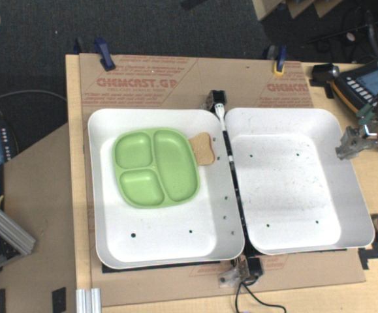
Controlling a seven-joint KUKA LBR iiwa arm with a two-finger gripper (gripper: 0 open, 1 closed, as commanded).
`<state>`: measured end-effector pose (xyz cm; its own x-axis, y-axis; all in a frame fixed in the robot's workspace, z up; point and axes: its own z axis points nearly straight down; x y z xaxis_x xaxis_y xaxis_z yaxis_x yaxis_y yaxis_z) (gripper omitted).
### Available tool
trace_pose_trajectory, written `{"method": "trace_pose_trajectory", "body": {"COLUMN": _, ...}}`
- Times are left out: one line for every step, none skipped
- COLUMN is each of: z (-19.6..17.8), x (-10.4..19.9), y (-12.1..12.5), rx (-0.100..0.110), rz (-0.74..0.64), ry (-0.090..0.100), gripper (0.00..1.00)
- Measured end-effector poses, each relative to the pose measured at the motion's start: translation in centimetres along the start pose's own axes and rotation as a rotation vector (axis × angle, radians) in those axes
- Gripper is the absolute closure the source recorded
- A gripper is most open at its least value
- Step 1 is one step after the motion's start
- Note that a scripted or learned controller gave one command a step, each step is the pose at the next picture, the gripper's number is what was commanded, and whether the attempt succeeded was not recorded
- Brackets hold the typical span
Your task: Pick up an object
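Note:
A green divided plate (156,168) lies in the left white bin (169,243), in its upper half. A small tan flat piece, like a slice of toast (203,149), rests against the plate's upper right rim, close to the divider between the bins. My gripper (350,143) hangs at the right rim of the right white bin (293,233), far to the right of both objects. It looks small and grey here, and nothing shows between its tips.
Both bins sit on a brown cardboard sheet (149,77) held by blue clamps (104,54) at the back edge. A black fitting (216,100) sits at the top of the gap between the bins. Cables and equipment (352,90) crowd the right side.

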<state>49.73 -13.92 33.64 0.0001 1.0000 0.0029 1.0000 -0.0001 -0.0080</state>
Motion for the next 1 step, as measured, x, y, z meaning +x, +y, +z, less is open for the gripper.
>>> {"method": "trace_pose_trajectory", "body": {"z": -4.24, "x": -3.36, "y": 2.3, "rx": -0.016, "rz": 0.001, "ry": -0.007, "gripper": 1.0}}
